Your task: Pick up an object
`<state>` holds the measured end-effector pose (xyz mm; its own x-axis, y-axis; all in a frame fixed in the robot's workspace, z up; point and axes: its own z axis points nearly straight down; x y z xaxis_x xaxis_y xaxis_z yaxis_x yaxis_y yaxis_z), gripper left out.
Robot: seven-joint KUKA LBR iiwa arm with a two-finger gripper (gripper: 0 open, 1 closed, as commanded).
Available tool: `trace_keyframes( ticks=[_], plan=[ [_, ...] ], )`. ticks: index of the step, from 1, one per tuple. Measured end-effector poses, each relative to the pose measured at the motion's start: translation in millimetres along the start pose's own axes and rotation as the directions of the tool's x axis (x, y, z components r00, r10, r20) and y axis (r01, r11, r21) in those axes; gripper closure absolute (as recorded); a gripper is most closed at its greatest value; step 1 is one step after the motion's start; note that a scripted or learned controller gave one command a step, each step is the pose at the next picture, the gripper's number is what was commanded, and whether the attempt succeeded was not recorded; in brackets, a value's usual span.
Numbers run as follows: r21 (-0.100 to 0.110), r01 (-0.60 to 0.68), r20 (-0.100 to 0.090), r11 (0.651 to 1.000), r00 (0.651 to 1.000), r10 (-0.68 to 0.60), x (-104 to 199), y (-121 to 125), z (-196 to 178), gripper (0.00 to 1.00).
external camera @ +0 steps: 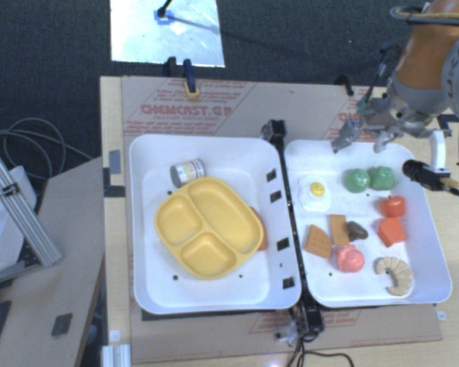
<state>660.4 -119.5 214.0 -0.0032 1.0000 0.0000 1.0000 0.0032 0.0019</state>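
A: Start at the left. What sits in the left bin [149, 281]?

B: A glossy yellow plastic tray [208, 237] with three rounded compartments, lying flat. Just above its upper left corner a small tin can [187, 172] lies on its side, silver cap toward the left. Something orange peeks out from under the tray's right edge; I cannot tell what it is.

A: And the right bin [436, 281]?

B: Toy food, smooth and moulded. A fried egg [315, 192] near the dividing edge, white with a round yellow yolk. Right of it two green rounded lumps [369, 179], touching. Below, a tan waffle-textured square [318, 241], an upright tan slab [338, 228] and a small dark brown piece [357, 231] close together. A pink knobbly ball [349, 259] lies under them. Further right, a red pepper-like piece [393, 206], an orange block [392, 232] and a pale ribbed, curved shrimp [395, 274].

A: The tool?

B: The tool [362, 138] hangs above the right bin's upper edge, its two metal fingers spread apart with nothing between them, above and just left of the green lumps.
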Motion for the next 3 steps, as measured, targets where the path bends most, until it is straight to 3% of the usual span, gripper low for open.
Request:
trace_keyframes(
  ticks=[1, 2, 3],
  plan=[
    [0.009, -0.003, -0.002, 1.000, 1.000, 0.003, -0.2, -62.0, 135.3, 0.00],
    [0.005, -0.003, -0.002, 1.000, 1.000, 0.003, 15.7, -110.9, 130.0, 0.00],
    [-0.011, 0.002, 0.002, 1.000, 1.000, -0.002, -53.9, 1.8, 126.8, 0.00]
  ],
)
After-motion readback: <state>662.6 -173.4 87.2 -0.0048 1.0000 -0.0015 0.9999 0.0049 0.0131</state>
